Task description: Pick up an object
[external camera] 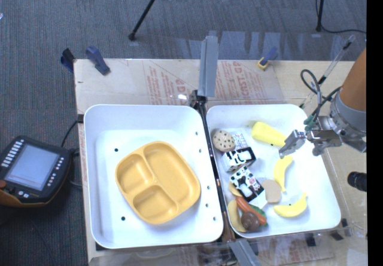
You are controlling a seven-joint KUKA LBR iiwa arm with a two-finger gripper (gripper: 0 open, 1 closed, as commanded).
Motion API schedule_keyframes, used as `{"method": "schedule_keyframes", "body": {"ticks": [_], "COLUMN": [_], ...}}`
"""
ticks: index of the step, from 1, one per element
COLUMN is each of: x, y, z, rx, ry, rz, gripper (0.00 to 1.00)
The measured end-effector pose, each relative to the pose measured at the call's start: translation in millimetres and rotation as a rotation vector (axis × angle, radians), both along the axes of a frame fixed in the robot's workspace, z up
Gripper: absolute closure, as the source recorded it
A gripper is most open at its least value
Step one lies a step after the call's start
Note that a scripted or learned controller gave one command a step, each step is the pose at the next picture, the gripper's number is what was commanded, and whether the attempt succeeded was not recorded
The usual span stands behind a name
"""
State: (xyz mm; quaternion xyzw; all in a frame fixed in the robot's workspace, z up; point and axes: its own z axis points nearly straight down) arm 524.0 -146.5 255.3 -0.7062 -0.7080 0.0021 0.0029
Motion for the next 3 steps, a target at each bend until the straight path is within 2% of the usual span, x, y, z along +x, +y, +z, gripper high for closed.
{"method": "schedule_keyframes", "body": {"ticks": [1,2,3], "x": [35.5,34.3,31.3], "y": [-34.4,-35.2,38.7], "z": [-170.6,-165.4,-33.8], "rx": [0.002,0.006,0.0], "ry": [-0.003,0.004,-0.008], "rz": [0.151,0.146,-0.021], "gripper": [0.0,1.0,1.0]}}
